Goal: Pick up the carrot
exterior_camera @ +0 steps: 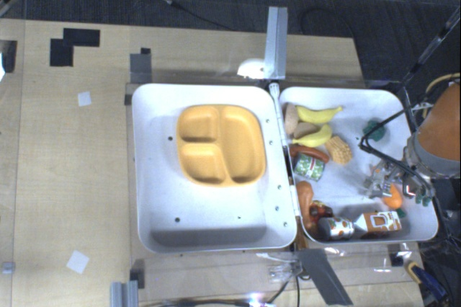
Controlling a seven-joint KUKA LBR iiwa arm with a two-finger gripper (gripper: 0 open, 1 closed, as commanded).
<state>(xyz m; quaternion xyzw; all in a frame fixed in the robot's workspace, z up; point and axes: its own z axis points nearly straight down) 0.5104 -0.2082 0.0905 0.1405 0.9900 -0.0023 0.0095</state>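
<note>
Nearest the camera, along the right bin's point(429, 226) front wall, lie a dark bottle point(335, 228) and a small orange carton point(382, 222). Just behind the carton, close to the right wall, the gripper point(383, 183) is down among the goods, and a small orange piece that I take for the carrot point(392, 197) sits right at its tip. How the jaws stand I cannot tell; wires and glare muddle that spot, so whether the carrot is pinched is unclear too.

I judge the step in hand to be the grasp itself. If the grip is sound, the next move calls for a straight lift, clear of the carton and the bin's rim before any sideways travel.

Room is tight to the front and right. Open floor lies in mid-bin, while the bananas point(318, 113), a corn cob point(338, 150) and a green can point(310, 167) crowd the bin's left side. The left bin point(155, 154) carries a yellow divided tray point(219, 143). Both bins rest on the table point(65, 176).
</note>
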